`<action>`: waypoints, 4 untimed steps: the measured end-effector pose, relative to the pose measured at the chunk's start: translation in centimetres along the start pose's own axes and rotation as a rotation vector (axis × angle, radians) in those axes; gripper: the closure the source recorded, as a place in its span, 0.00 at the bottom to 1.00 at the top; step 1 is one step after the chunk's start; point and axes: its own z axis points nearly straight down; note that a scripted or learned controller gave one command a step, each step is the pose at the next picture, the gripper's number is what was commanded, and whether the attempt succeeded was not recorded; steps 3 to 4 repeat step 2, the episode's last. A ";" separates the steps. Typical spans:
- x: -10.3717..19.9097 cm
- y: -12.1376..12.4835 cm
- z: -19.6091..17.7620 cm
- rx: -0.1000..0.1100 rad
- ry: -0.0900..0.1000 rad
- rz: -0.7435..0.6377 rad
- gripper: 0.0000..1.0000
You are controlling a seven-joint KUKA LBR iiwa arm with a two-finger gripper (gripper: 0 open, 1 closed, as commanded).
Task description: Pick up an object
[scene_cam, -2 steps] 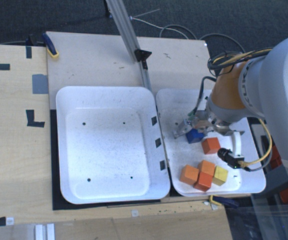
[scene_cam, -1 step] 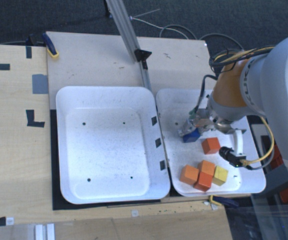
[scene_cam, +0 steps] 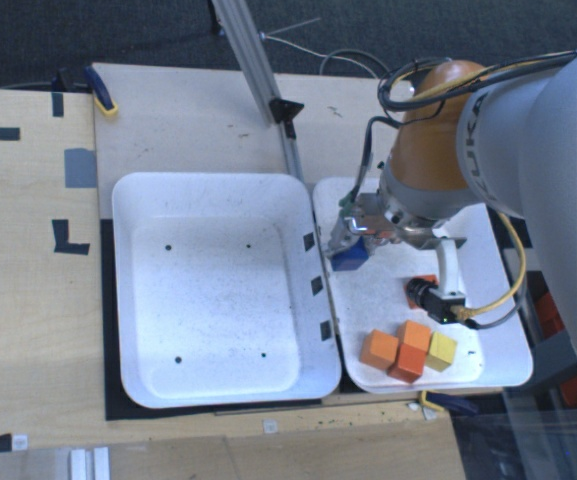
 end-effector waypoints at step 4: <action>8.6 -7.8 -6.0 0.006 -0.002 0.004 1.00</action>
